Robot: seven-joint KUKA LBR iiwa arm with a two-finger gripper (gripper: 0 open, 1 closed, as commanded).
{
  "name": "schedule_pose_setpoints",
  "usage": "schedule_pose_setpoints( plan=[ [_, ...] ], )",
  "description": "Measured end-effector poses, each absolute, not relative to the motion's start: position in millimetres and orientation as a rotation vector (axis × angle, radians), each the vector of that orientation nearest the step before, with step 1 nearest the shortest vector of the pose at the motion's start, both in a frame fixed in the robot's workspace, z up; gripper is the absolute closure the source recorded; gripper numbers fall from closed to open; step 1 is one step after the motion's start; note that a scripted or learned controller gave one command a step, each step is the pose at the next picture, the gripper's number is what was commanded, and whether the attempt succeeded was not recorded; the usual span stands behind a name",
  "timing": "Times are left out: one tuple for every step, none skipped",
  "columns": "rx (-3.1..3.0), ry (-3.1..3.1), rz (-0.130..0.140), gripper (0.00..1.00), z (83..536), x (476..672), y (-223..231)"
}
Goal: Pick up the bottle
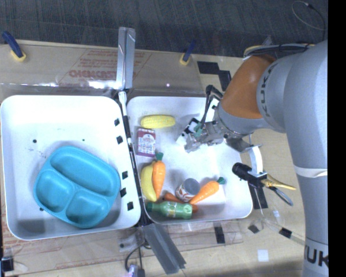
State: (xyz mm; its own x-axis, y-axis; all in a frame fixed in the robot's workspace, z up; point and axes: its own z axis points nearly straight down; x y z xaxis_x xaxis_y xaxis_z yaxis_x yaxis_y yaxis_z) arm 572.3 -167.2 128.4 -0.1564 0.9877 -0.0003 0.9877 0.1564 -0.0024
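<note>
A green bottle (pixel 172 210) lies on its side along the front wall of the right bin (pixel 239 212). My gripper (pixel 191 138) hovers over the upper middle of that bin, well behind the bottle and apart from it. Nothing is visible between its fingers. The arm's orange band (pixel 246 88) is above the bin's back right corner.
The right bin also holds a corn cob (pixel 157 121), a red packet (pixel 146 141), a banana (pixel 146 183), two carrots (pixel 158 176) (pixel 206 191) and a small can (pixel 188 188). A blue divided plate (pixel 76 184) lies in the left bin (pixel 23 111).
</note>
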Motion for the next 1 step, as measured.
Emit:
schedule_pose_setpoints(
  plan=[
    [-2.039,-2.389,0.004,0.00,128.3,572.3,-167.1]
  ],
)
